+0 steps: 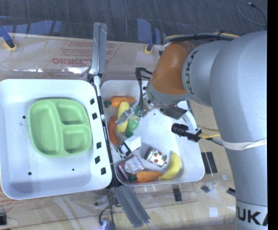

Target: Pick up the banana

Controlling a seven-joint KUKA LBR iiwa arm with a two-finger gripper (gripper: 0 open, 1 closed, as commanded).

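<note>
The claw (130, 120) hangs low over the upper left of the right white bin (194, 169), its opening impossible to tell, while the curved yellow banana (173, 166) lies near the bin's lower edge.

The banana (173, 166) is yellow and curved, lying flat in the right bin's (194, 169) five o'clock corner, its ends pointing toward twelve and eight o'clock.

I see a tray (60, 127) in my left bin (9, 143), banana (173, 167) and carrot (147, 176) along my right bin's (191, 169) near edge.
</note>
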